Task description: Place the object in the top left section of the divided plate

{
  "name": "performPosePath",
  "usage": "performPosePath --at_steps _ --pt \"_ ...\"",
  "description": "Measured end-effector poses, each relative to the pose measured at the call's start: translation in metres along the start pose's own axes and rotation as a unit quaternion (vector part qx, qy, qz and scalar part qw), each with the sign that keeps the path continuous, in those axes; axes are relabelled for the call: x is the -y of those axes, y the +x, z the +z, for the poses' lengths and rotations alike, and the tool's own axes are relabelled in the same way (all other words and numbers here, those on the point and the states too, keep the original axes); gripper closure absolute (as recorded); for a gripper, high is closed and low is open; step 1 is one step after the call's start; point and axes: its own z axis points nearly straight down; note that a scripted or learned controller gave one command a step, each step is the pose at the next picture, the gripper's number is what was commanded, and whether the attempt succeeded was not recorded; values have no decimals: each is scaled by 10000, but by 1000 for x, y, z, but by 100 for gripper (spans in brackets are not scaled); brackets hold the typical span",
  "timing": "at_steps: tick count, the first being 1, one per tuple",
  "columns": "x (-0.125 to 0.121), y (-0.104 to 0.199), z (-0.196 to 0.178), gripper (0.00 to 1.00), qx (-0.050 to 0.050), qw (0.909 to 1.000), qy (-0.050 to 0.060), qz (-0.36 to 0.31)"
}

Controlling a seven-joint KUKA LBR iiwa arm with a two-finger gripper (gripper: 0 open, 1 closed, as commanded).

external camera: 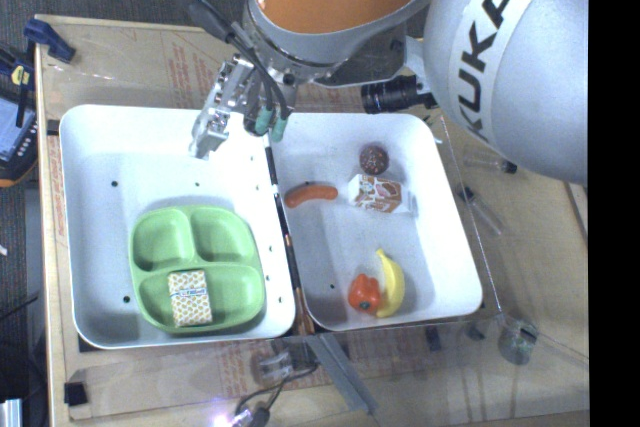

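Note:
A green divided plate (163, 237) lies in the front of the left bin (90, 175). Its two small sections sit at the back and one wide section at the front. A patterned square packet (189, 298) rests in the wide front section. My gripper (212, 133) hangs over the back of the left bin, near the wall between the bins and well behind the plate. I see nothing in it. In the right bin (440, 215) lie a brown sausage (311, 194), a dark round ball (373, 158), a white-and-brown snack packet (378, 195), a banana (391, 281) and a red-orange pepper (364, 293).
The arm's large orange and grey body looms over the back of both bins. Cables hang beside the wrist. A blue clamp (48, 37) sits at the bench's back left corner. White floor shows around the plate in the left bin.

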Motion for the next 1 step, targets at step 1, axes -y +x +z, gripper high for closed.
performPosePath --at_steps 1 --pt "-62 21 -13 100 1 9986 -4 -520"
